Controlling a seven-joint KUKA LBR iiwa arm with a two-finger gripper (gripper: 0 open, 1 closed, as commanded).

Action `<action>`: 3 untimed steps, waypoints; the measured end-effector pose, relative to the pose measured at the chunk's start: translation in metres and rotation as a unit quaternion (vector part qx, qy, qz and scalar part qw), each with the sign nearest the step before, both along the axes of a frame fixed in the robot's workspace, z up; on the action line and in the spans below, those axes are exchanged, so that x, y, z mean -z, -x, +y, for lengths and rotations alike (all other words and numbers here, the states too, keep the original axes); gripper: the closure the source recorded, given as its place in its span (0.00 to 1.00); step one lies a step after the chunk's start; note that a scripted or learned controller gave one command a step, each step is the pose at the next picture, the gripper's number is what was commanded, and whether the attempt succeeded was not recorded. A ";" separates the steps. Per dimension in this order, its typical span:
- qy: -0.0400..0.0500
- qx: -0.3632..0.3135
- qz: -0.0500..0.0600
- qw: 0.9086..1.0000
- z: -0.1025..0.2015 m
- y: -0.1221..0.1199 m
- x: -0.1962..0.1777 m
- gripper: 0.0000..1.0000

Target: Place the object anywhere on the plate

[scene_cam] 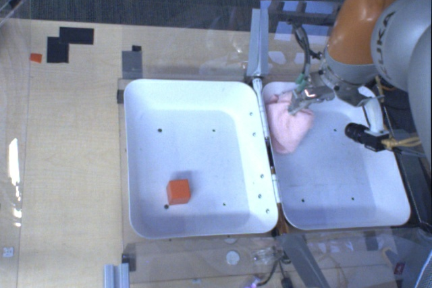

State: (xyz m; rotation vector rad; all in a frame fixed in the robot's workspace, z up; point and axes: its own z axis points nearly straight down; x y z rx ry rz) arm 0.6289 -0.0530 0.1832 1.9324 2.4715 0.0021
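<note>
The tool (302, 96) hangs low over the upper left corner of the right bin (351, 192), at the top edge of a pale pink thing (287, 131), and seems to touch it. From this slant I cannot tell if the tool is apart, together, or clamped on anything. The pale pink thing lies against the left wall of that bin. Its outline is uneven and it may be tilted. I take it for the plate, but it could also be something soft; the view does not settle this.

The orange block (179, 191), which I judge to be the object, rests on the floor of the left bin (202, 145), toward the near left part and well apart from the tool. Nothing is on the pink thing yet.

Several things could go wrong from here:
- If the tool presses or drags on the pink thing, it can push it more up the wall or turn it over. Then there is no flat place for the block.
- If the program closes on the pink thing and not on the block, the try is wasted.
- The wall between the two bins is just beside the tool, so a sideways move of the arm (398, 30) at this low height may strike it.
- The block is small and smooth, so a grip that is not centred may let it slip onto the surface (67, 179) or back in the bin.
</note>
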 end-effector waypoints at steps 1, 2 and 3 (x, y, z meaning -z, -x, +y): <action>0.000 -0.003 -0.001 1.000 0.000 -0.003 -0.040 1.00; 0.000 -0.202 0.000 0.979 0.041 -0.002 -0.040 1.00; 0.001 -0.392 -0.001 0.920 0.099 0.000 -0.034 1.00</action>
